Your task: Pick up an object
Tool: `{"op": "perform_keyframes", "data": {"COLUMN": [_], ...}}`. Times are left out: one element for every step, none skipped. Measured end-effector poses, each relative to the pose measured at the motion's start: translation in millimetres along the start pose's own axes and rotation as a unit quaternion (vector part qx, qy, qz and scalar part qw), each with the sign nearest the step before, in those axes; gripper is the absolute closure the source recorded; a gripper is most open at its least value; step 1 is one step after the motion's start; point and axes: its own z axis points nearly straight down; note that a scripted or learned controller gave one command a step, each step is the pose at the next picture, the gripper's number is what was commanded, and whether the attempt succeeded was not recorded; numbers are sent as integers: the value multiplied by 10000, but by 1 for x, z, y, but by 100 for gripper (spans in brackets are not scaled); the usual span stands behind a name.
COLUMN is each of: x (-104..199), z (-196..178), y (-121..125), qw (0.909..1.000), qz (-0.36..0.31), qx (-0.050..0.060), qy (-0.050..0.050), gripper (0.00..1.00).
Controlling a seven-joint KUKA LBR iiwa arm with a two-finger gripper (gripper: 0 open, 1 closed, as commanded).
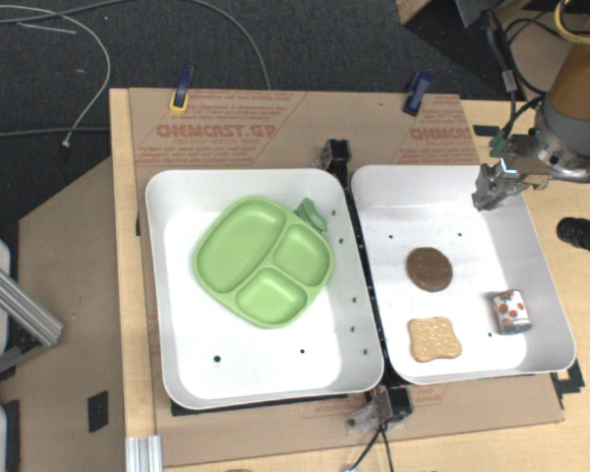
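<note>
Gripper (494, 187) over right bin (541, 254) far corner, finger state indiscernible; cookie (429, 268), cracker (434, 339), small box (510, 311) inside; green tray (261, 259) in left bin (177, 332).

The hand (494, 187) hovers over the right bin's (546, 264) far edge, apparently holding nothing.
</note>
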Motion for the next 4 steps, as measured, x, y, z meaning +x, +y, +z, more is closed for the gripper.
{"op": "perform_keyframes", "data": {"x": [54,115,160,205], "z": [14,11,9,13], "y": [-14,-30,-38,-62], "qw": [10000,10000,10000,10000], "qz": [-12,-22,-10,-12], "qx": [50,48,47,56], "qy": [21,26,19,20], "gripper": [100,100,100,100]}}
